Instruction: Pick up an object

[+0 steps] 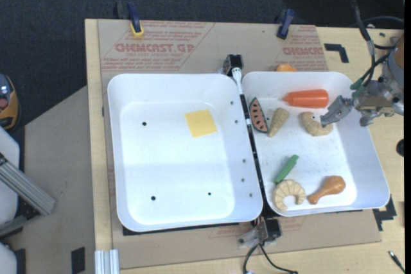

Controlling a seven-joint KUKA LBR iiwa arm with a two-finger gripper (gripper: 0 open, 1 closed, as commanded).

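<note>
Plainly poised at the right edge of the frame: claw [335,113], slanted down and left over the right bin [369,157], tip just beside a beige lump [313,126] in the upper part of that bin. Could not tell whether released or clenched; saw nothing gripped. Judged the step in hand as the approach to that lump, with the pick itself not yet made.

Just above the lump, lay an orange carrot-like piece [307,98]. Left of it, close by, sat a tan cone [278,121], then a watermelon slice [258,115] against the bin's left wall. Lower in the frame and well apart from the claw, lay a green stick [286,168], a croissant [289,194] and a drumstick [327,188]. Further left, in the left bin [128,202], rested a flat yellow square [201,123].

Needed for a clean grasp, as judged:
- centring squarely over the lump rather than skimming its right side
- descending straight down
- keeping clear of the carrot-like piece above
- closing low enough on the small, rounded body to stop it squirting out sideways
</note>
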